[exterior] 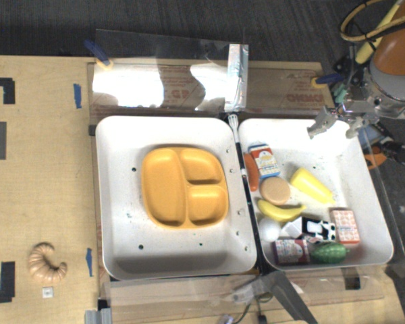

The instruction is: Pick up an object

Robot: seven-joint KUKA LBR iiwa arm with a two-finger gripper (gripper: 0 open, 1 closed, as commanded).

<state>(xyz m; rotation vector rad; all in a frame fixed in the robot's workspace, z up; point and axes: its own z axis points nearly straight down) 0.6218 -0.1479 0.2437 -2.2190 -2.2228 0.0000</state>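
My gripper [335, 125] hangs over the far right corner of the right bin [372, 181], open, with nothing between its fingers. The toys lie nearer the front of that bin, apart from the gripper: a small carton [263, 160], a round tan bun [277, 191], a yellow wedge [312, 186] and a banana [280, 211]. Along the front wall lie a pink box [344, 225], a black-and-white piece [320, 229], a can [290, 250] and a green pickle [328, 252].
The left bin [115, 201] holds a yellow divided plate [185, 184]. A toy croissant [47, 262] lies on the bench at the front left. A clear plastic sheet [169, 79] stands behind the bins. Cables [364, 19] loop above the arm.
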